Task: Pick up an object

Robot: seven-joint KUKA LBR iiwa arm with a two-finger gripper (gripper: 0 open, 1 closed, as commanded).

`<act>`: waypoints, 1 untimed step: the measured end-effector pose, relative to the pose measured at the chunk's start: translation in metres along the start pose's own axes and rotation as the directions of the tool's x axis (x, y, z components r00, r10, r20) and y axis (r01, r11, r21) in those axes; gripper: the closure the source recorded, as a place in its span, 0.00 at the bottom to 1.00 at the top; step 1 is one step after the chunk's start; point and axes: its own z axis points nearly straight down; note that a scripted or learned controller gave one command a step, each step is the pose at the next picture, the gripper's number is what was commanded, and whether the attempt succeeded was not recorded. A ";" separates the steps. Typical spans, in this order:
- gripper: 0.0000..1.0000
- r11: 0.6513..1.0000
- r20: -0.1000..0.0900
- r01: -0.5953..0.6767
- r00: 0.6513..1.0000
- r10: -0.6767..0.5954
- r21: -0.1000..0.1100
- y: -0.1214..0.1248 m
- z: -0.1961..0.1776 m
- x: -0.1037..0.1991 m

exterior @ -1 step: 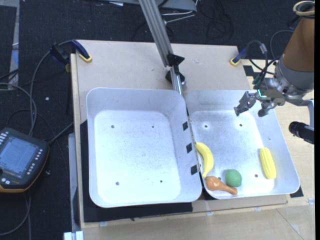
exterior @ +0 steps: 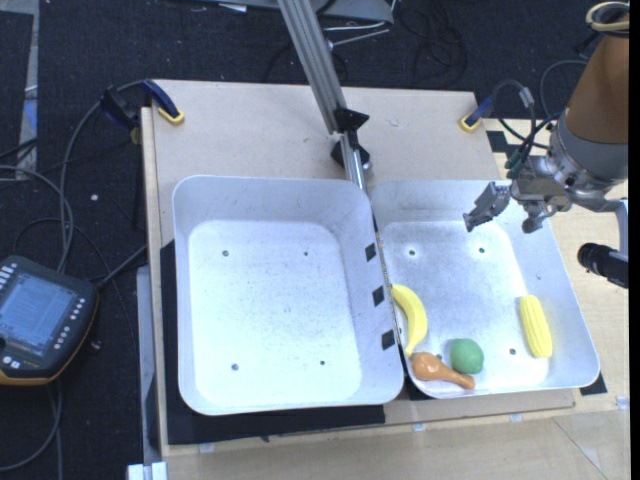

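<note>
Matt speckled white bins (exterior: 270, 298)

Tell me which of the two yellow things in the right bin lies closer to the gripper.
The corn cob by the bin's right wall; the banana lies against the left wall, farther from the gripper.

Grey two-finger gripper (exterior: 508, 208) spread apart above right shallow white bin (exterior: 470, 268), yellow plastic banana (exterior: 410, 313), green ball (exterior: 465, 355), orange drumstick-shaped toy (exterior: 440, 369), yellow corn cob (exterior: 535, 326) at near end.

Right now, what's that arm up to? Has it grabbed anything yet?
Gripper hovering over right bin's far end, holding nothing. Banana, green ball, corn cob, orange piece all lying at near end. Nothing blocking.
</note>
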 end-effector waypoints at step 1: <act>0.00 1.000 -0.001 0.000 1.000 0.000 0.004 -0.005 0.046 0.007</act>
